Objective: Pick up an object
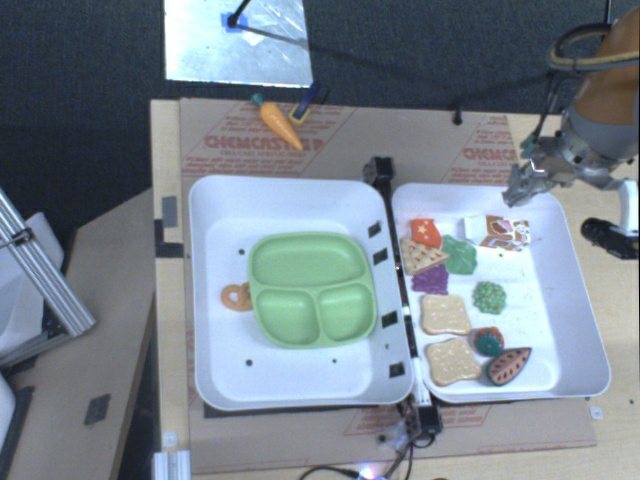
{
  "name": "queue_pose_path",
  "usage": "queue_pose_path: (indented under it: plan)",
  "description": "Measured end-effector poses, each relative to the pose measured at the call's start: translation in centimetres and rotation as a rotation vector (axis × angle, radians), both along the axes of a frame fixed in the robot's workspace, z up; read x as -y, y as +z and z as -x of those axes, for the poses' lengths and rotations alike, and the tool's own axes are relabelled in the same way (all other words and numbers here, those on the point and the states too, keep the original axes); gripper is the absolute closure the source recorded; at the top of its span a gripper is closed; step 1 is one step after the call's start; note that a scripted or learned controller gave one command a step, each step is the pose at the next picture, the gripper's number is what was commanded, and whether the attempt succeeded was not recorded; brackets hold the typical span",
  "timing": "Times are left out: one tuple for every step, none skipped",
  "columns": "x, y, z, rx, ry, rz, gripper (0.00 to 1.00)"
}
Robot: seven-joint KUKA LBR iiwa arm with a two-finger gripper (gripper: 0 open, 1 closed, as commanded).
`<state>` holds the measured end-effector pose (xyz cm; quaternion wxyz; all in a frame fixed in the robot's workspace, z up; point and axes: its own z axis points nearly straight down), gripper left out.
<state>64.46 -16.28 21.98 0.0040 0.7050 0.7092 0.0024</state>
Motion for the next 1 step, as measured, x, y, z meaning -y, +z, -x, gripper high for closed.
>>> queue_pose_path:
  plan:
    - [-0.01, 0.54, -0.10, -0.005, 0.000, -0.001, 1.00]
